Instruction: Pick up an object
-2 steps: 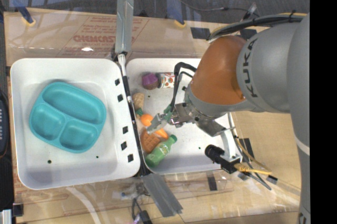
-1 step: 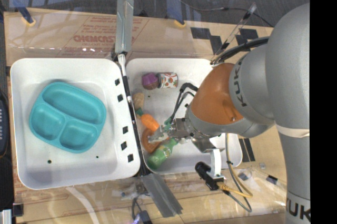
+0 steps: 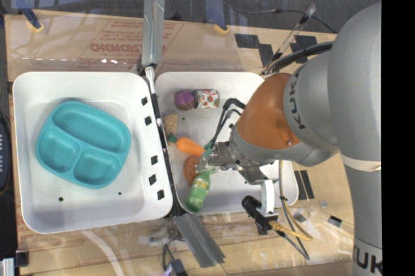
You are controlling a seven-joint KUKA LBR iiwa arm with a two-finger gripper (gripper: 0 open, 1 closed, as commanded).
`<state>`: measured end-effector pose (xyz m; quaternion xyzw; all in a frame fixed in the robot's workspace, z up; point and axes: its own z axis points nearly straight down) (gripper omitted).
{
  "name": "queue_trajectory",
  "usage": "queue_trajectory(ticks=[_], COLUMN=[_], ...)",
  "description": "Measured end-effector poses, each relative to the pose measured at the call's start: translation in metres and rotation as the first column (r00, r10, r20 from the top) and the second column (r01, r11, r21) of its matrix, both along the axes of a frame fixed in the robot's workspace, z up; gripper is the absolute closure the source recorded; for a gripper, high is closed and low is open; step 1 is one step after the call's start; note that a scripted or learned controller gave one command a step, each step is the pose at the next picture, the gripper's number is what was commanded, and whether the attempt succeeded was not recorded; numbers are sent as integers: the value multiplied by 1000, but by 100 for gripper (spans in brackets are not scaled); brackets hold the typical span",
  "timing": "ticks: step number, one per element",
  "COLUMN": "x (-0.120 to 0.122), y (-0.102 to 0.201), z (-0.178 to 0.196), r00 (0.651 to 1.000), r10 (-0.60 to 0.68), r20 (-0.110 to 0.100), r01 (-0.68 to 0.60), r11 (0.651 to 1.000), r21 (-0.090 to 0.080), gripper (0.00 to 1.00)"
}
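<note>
Over the right-hand bin (image 3: 224, 83), the gripper (image 3: 214, 158) hangs low above a cluster of toy food, its fingers buried under the orange wrist, so I cannot tell whether they are spread or pressed together.

The likeliest target is the green bottle (image 3: 199, 190), lying on its side just below the gripper and close to the bin's near wall. Its long axis runs up and slightly right toward the gripper, cap end nearest the gripper, base toward the near wall.

A toy carrot (image 3: 190, 146) lies just left of the gripper, and a reddish-orange piece (image 3: 189, 168) touches the bottle's upper end.

To grasp well, the fingers should straddle the bottle across its narrow width, square to that axis and near mid-body, clear of the reddish-orange piece so only one thing is caught.
</note>
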<state>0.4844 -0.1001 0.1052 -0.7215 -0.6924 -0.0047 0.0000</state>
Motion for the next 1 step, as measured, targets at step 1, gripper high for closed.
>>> queue_trajectory(ticks=[1], x=[49], y=[28], z=[86], r00=[993], r10=[-119], r20=[-8], r01=[119], r11=[993], r21=[-5], gripper=[100])
